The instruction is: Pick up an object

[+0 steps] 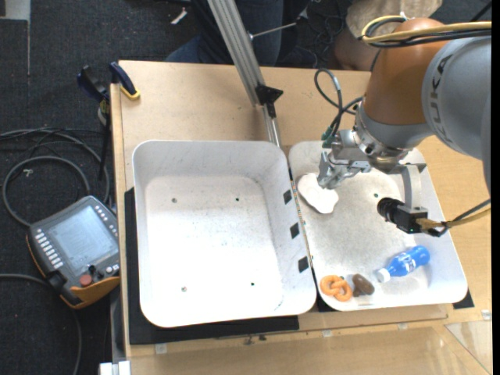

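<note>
Task progress: nothing is lifted yet, as far as the view shows. Every object lies on the floor of a bin, so the pick itself is yet to be done.
Likely target: the white lump, judged from its place right under the end effector. It rests in the right bin, near that bin's left wall and towards its far side.
End effector: low over the top edge of the white lump, touching it or just above it; which one is hard to say. I cannot tell whether it is apart or together, as the wrist hides it from this angle.
Arm: reaches in from the right and bends down steeply over the far part of the right bin, with the orange band uppermost and the wrist pointing down and a little leftward.
Other objects: a blue bottle, an orange ring-shaped piece and a small brown piece lie along the near edge of the right bin, well apart from the end effector.
Left bin: beside the right one on the bench.
What is left: close on the lump, if that is the aim, and raise it clear.
</note>
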Motion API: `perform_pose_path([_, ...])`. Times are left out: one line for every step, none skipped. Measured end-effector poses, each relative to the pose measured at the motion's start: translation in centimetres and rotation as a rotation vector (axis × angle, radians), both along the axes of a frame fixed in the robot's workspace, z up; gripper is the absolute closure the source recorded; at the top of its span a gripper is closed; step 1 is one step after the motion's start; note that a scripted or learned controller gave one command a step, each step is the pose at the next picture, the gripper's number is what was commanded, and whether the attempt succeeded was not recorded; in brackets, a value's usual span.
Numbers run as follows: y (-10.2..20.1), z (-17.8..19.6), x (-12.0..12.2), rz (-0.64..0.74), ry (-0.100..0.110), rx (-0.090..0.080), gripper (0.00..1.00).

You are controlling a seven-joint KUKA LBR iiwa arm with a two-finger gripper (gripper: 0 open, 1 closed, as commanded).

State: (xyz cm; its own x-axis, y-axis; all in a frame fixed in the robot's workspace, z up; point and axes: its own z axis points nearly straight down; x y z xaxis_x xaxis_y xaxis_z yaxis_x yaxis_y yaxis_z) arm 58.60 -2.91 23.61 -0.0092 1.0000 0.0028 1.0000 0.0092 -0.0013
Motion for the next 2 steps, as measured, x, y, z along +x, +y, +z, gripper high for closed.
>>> perform_pose_path([5.5,1.0,-0.3,0.0,-0.003,-0.001,1.0])
perform_pose_path([10.0,-0.3,-0.7,-0.002,0.001,-0.002,1.0])
